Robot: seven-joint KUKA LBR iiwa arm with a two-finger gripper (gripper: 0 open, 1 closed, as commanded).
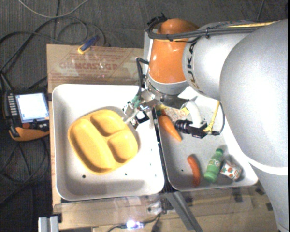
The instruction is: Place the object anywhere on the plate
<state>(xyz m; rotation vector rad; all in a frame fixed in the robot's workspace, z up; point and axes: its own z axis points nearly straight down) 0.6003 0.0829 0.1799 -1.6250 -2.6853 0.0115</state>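
Pincer (134, 111) tips blurred beside yellow plate (104, 140) rim

Arm (241, 76): partial dark lettering, unreadable; cardboard (89, 69) print illegible.

Floor (63, 8): dark grey carpet with a fine ribbed weave, across the top and left of the view.
Cables (36, 30): several thin black and pale leads, looping loosely over the carpet at upper left.
Cardboard sheet (89, 66): flat, brown, faint printed markings, at the table's far edge.
Blue and yellow item (87, 44): small, lying on the cardboard's far edge; type unclear.
Handheld control pendant (26, 111): lit pale screen, orange casing, on the floor left of the table.
Small bright light (131, 224): bottom edge, among metal frame parts.
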